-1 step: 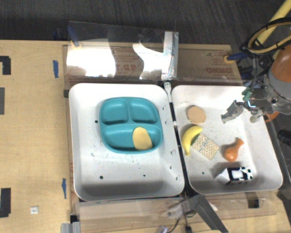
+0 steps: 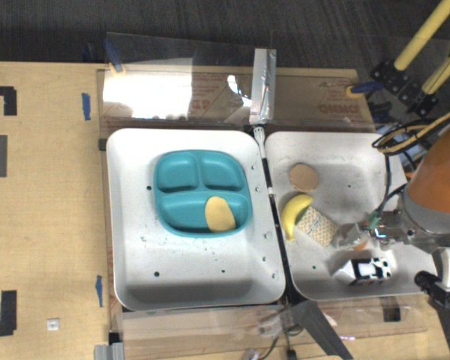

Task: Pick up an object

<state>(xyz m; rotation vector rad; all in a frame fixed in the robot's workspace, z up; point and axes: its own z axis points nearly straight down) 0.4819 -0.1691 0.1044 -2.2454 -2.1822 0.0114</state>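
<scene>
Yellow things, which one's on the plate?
The oval one, on the teal plate in the left bin; the banana lies in the right bin.

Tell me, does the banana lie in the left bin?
No, the banana lies in the right bin, by its left wall; the left bin holds the teal tray.

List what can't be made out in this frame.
All in the camera view:
1. Claw: blurred; contact with the tan block can't be told.
2. Arm: cut off by the right edge.
3. Banana: part hidden by the tan block.
4. Yellow lump on the plate: too small to identify.
5. Brown disc: too small to identify.
</scene>
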